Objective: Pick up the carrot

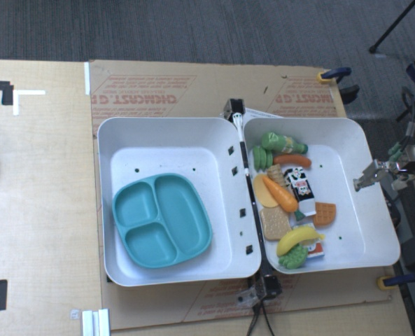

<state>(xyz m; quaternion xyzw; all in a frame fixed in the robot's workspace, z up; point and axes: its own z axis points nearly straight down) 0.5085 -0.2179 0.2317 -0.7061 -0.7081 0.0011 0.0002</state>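
Broccoli (294,256) nears the front wall; carrot (280,193) hugs the divider; jaws (367,179), spread unclear, overhang the right rim.

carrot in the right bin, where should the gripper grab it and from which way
Grip the carrot around its thick middle, coming straight down from above. It lies flat and slanted, from upper left to lower right, on the food pile, so the fingers should probably close across its narrow width. The milk carton crowds its right side, and the bread slice lies just below.

We note both bins (361,152) look like smooth, slightly glossy white plastic. The teal tray (162,219) appears matt plastic; the desk (39,201) reads as pale wood, with brown cardboard (193,93) beneath the bins.
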